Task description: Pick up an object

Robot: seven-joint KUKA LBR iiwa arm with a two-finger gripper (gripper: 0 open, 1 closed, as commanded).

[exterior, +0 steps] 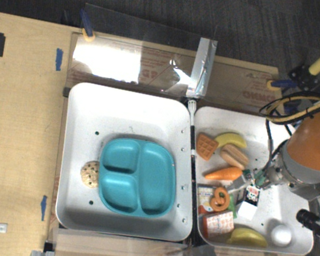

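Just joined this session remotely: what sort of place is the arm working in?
Likely a robotics lab test bench: two white bins on a plywood bench, toy food such as a carrot, and a teal divided plate.

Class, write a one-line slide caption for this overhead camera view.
Robot hand lowered among toy food in the right bin; teal tray in the left.

1. Two bins sit side by side on the bench: the left bin [78,140] and the right bin [285,251], their inner walls touching.
2. In the left bin, a divided plate [137,177] lies near the middle, with a cookie [90,174] just beside its left edge.
3. In the right bin, a waffle [206,146] lies at the back left, a banana [230,139] just to its right, and a hot dog [234,156] in front of the banana.
4. A carrot [223,174] lies in front of the hot dog, and a pretzel [220,198] in front of the carrot.
5. A second banana [247,236] lies along the front wall (a small ball [280,235] just to its right).
6. The gripper [260,177] is over the right bin, just right of the carrot.
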